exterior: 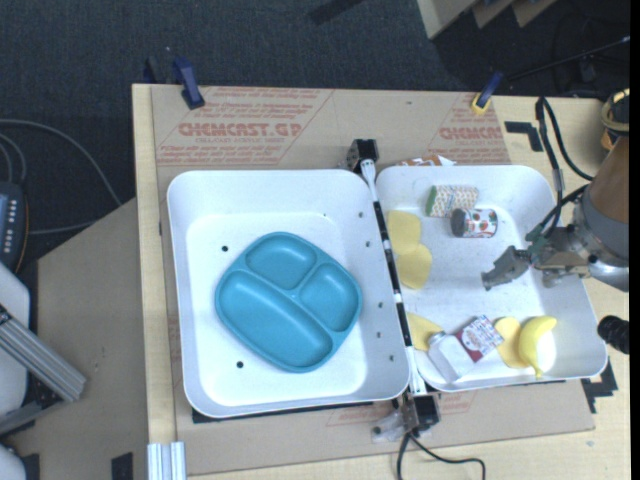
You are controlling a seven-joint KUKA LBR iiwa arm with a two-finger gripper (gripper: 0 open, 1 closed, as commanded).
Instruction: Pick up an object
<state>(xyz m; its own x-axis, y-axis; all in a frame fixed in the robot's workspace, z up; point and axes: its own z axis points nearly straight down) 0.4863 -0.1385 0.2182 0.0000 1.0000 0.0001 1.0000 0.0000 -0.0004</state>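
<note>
Left bin point(190, 268): one blue divided plate point(288, 300), lying flat near the middle. Right bin point(520, 180): yellow pieces point(408, 248) by the dividing wall, a green-and-white packet point(450, 200) and a small can point(474, 222) toward the back, a red-and-white packet point(476, 338) and a yellow toy point(532, 340) at the front. Gripper point(505, 268): low over bare floor at the bin's middle, fingers seemingly parted and holding nothing; risk is closing on air, since every candidate object sits apart from it.

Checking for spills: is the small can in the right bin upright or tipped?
Tipped. The can lies on its side on the right bin floor, its round end facing left.
</note>
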